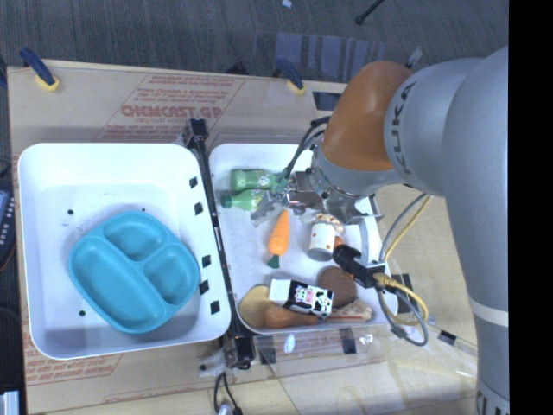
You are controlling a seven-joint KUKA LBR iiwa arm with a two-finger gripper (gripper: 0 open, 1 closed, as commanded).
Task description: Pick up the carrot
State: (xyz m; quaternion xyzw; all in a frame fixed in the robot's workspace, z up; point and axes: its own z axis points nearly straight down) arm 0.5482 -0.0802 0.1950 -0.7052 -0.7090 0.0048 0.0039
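- The gripper (275, 199) is seen low in the right bin (226, 158); its grasp state cannot be told.
- The carrot (278, 233) lies just at its 5 o'clock, green bottles (246, 188) at 9.
- Judged light, stiff and smooth; best taken mid-body.

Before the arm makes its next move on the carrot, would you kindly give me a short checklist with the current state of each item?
1. Carrot in view in the right bin: ok, lying with its green tip toward the near side.
2. Carrot between the pincer's fingers: not ok; the pincer sits just above its orange end.
3. Pincer aligned over the carrot: cannot tell from this slant.
4. Room around the carrot: not ok; green bottles and a white cup lie close by.
5. Blue tray out of the way: ok, it is in the left bin.
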